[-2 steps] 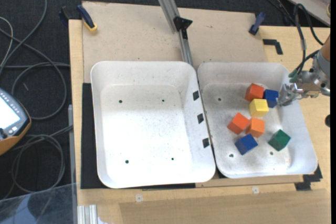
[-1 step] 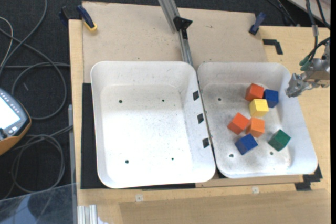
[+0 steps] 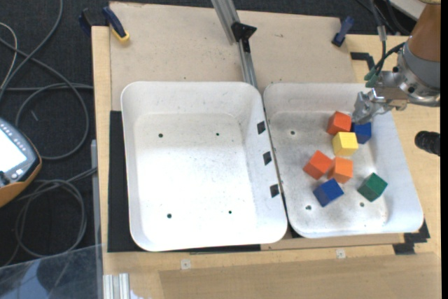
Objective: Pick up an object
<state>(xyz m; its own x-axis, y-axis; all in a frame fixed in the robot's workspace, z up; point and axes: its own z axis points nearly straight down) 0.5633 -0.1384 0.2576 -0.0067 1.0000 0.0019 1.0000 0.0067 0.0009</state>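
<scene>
Your gripper [image 3: 365,108] sits low over the right bin [image 3: 294,108], right at the top of the block cluster, and from this slant I can't tell whether it is released or clenched, nor that anything is caught in it. Take the yellow block [image 3: 345,142] as your landmark: the gripper is just above it, with an orange block [image 3: 339,122] up and to its left and a blue block [image 3: 362,131] tucked just to its right, under the tool. Those three look touching or nearly so, which is your trouble: come down on one and a neighbour may get nudged or wedged in too. I'd judge the better play is a block with room around it. Below the yellow one, two more orange blocks [image 3: 319,164] [image 3: 343,168] sit side by side; lower still a second blue block [image 3: 327,191]; and down to the right, standing apart, the green block [image 3: 372,186], probably your cleanest target. The left bin [image 3: 140,108] lies well off to the left, beyond the divider.
</scene>
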